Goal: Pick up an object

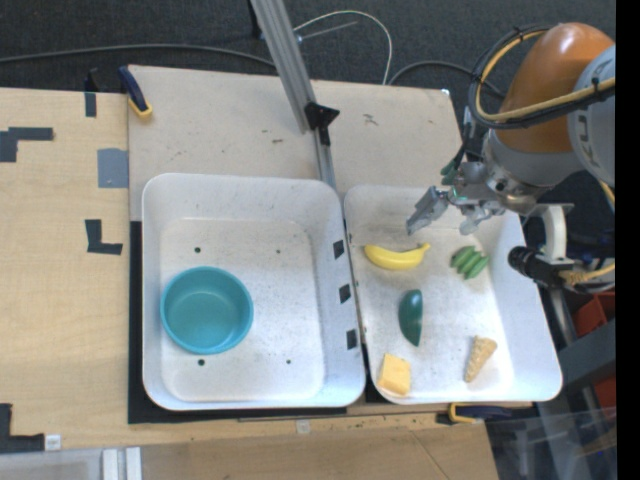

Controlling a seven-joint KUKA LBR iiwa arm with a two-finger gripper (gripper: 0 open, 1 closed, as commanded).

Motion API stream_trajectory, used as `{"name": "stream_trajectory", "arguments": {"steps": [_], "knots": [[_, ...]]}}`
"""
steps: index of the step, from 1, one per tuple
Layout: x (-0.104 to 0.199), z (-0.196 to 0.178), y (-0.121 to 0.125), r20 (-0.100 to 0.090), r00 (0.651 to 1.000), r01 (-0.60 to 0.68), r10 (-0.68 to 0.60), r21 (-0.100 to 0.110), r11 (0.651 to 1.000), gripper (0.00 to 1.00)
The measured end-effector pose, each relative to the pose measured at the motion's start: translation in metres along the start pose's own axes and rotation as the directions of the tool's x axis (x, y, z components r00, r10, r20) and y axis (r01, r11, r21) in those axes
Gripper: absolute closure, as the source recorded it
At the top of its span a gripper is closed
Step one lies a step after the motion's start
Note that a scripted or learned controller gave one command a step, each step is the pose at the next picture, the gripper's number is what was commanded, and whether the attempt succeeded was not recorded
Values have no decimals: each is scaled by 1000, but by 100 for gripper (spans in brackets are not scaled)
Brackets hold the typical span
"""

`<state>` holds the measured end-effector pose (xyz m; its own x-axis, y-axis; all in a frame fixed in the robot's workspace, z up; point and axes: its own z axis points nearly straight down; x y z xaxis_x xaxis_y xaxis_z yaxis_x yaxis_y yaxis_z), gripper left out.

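**Five small things by the pincer**

Yellow banana (396, 257) lies flat just below the pincer (447, 211); green pod (468, 261) beside it; dark green piece (410, 316) lower; orange block (395, 375) and cone (480, 357) farthest.

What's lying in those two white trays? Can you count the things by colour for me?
Yellow: 2, a curved plastic banana and a yellow wedge-shaped block
Green: 2, a ridged light-green piece and a dark-green oval piece
Teal: 1, a round bowl
Tan: 1, a cone
Total: 6
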<state>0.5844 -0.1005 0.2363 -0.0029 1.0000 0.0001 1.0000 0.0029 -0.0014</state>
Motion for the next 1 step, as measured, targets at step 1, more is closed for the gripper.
{"name": "stream_trajectory", "arguments": {"steps": [1], "knots": [[0, 0, 0, 0, 1000, 0, 0, 0, 1000, 0]]}}
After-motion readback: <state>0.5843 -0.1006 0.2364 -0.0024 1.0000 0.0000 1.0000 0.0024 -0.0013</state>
